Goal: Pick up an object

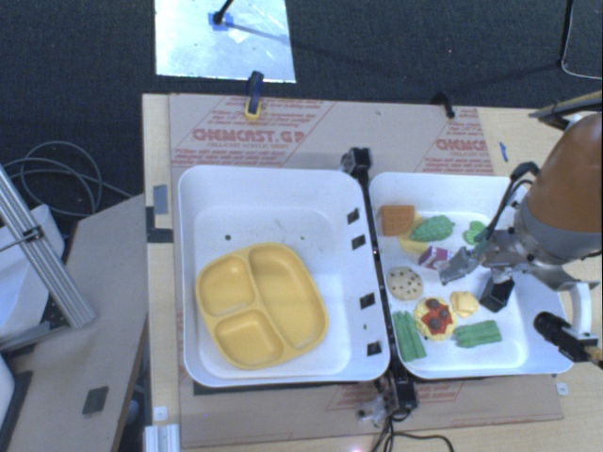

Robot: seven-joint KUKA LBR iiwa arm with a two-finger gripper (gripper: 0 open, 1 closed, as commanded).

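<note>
My jaws (459,266) hang low over the right bin (537,351), near the purple piece (433,255) and above the cookie (404,282) and pizza slice (435,316); whether they are spread or pressed together I cannot tell. Nothing shows between them, so I judge no object lifted yet: every toy food lies in the right bin, while the yellow divided plate (259,304) sits in the left bin (273,196). The closing on one piece and the lift are left to do
</note>
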